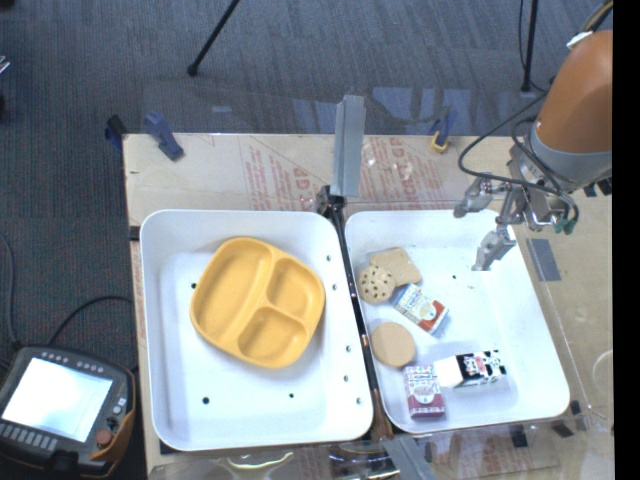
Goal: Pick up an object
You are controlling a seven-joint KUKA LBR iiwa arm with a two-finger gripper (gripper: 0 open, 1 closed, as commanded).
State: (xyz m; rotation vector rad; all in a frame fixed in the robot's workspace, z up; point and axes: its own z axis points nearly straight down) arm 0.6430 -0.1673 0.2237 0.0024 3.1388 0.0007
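The claw (484, 230) hangs with fingers spread wide and nothing between them over the right bin (545, 353), near its far right corner, well apart from the food below it. That food lies along the bin's left and near sides: a cracker (398, 264) touching a chip cookie (375, 284), a small carton (422, 309), a round biscuit (393, 345), a red packet (424, 391) and a black-and-white carton (478, 369). The left bin (165, 368) holds a yellow tray (258, 301), and a pendant (62, 406) sits off the bench's (230, 173) near left corner.
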